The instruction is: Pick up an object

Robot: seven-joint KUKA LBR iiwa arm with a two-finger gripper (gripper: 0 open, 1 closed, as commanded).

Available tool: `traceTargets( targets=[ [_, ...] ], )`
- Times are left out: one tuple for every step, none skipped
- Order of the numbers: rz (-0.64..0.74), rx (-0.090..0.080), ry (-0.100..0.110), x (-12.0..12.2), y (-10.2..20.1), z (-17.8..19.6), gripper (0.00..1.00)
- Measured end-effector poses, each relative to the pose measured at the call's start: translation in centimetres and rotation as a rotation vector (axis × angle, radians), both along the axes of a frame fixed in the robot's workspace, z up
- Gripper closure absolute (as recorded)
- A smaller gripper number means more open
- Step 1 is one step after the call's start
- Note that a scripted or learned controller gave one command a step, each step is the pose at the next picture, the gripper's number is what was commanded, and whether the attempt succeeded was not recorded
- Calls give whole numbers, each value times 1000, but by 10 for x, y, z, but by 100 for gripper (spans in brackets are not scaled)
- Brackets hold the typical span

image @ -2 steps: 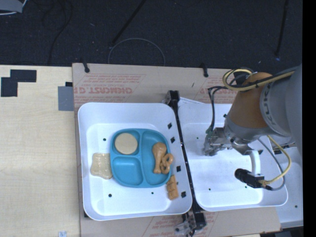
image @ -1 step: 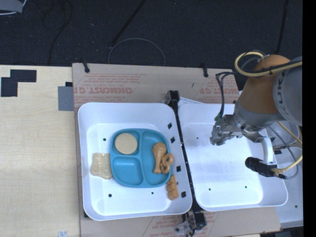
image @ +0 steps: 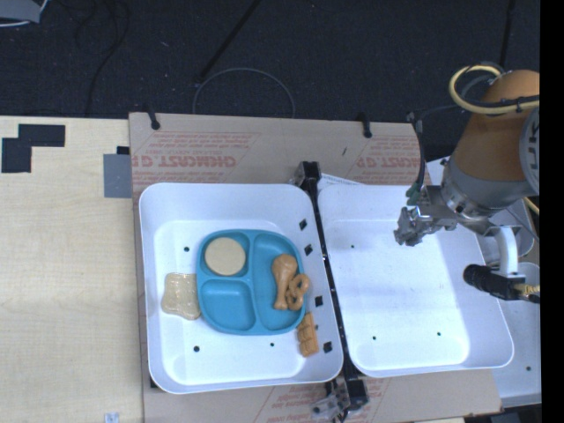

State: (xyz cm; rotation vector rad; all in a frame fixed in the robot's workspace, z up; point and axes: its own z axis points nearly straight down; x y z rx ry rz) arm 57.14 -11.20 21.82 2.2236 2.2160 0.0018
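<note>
**Q:** Hovering beside the blue tray (image: 231, 309), what is the gripper (image: 408, 233) positioned to do?

**A:** It hangs over the right bin (image: 423, 359), well to the right of the blue tray and across the divider from it. Whether the jaws stand wide or narrow cannot be told; nothing visible sits between them.

**Q:** Where do candidate objects lie?

**A:** All rest in the left bin (image: 167, 368): a round cracker (image: 224, 256) and a pretzel-like piece (image: 289, 280) on the tray, a pale slice (image: 181, 295) touching its left edge, a small brown piece (image: 307, 334) off its lower right corner. Every one lies well left of the jaws, probably calling for a crossing reach.
</note>
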Motion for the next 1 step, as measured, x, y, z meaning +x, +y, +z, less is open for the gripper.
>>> traceTargets(
  targets=[
    [4, 0, -1, 1, -1, 53, 100]
  ],
)
